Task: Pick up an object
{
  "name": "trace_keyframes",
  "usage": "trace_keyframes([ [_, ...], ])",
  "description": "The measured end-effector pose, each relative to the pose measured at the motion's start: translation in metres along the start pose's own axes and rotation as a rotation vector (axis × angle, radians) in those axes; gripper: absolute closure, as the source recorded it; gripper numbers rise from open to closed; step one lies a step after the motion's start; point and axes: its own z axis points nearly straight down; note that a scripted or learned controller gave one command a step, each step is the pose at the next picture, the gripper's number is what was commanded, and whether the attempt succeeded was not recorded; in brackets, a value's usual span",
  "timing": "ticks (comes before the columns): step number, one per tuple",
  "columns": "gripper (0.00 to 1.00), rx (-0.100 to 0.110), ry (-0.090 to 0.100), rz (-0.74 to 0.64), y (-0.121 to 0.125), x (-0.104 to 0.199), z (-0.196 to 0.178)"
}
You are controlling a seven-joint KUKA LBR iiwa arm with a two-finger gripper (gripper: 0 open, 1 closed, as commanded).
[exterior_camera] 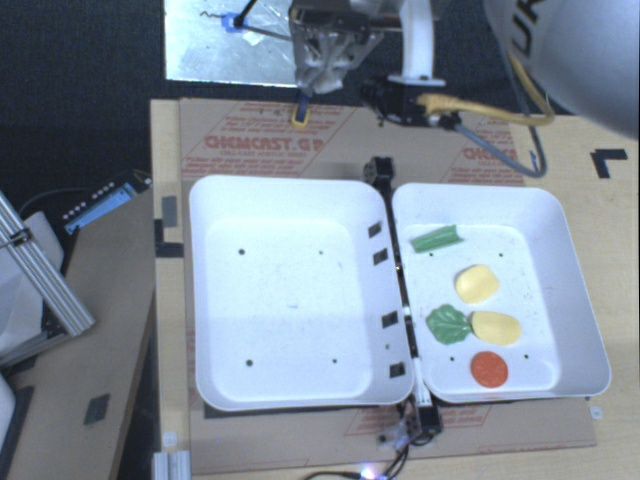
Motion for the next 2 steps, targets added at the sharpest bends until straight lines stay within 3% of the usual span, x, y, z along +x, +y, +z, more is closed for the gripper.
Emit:
trace_keyframes([
  [1,1.0,-0.004,-0.002,0.006,0.047,-0.001,-0.005],
  [2,1.0,0.001,0.0,-0.001,-0.014,0.0,-0.001],
])
